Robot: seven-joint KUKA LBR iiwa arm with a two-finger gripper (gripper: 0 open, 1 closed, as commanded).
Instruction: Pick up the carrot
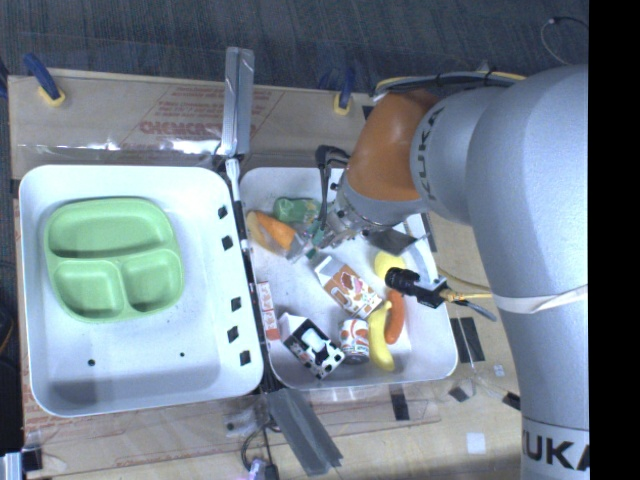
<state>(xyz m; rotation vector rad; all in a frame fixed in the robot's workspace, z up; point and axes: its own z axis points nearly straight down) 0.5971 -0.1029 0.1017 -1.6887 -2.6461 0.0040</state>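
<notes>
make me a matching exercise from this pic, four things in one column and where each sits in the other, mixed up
Things:
1. carrot
2. green divided tray
3. banana
4. black and white cow toy

Places:
A. in the left bin
B. near corner of the right bin, beside the divider
C. far left part of the right bin, just left of the pincer
D. near right part of the right bin, next to an orange-red piece

Pairs: 1-C, 2-A, 3-D, 4-B
</notes>
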